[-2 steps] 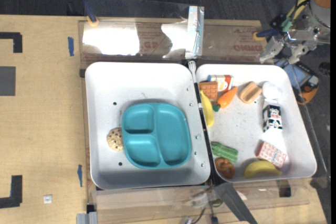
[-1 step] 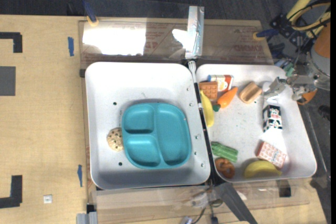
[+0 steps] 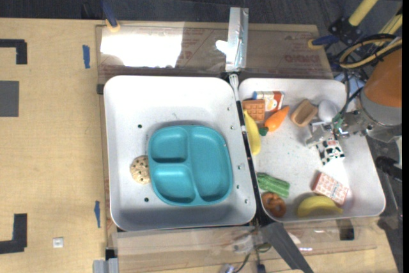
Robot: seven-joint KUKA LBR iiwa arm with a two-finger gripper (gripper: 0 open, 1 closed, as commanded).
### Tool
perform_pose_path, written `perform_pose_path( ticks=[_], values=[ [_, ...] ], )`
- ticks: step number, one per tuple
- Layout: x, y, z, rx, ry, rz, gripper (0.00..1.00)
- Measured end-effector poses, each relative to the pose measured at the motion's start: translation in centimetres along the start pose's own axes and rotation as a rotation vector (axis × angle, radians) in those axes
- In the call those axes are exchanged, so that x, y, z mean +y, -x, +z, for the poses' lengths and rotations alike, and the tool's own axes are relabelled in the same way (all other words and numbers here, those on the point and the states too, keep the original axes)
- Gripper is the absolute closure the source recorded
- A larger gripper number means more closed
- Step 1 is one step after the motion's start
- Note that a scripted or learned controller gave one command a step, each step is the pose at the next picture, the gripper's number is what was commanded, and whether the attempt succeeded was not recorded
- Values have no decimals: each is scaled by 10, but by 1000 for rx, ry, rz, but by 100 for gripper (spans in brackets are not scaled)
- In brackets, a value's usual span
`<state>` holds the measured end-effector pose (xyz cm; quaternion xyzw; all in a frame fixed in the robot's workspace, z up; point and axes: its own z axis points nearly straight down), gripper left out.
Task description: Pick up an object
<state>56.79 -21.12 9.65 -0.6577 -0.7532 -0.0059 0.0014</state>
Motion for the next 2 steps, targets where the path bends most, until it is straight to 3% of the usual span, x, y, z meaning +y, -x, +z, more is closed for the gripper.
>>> perform_pose_path(
  ticks=[1,2],
  values=[
    [0,4,-10,-8,2,3,100],
    [59,-40,-93,-12,3,-69,100]
  ],
)
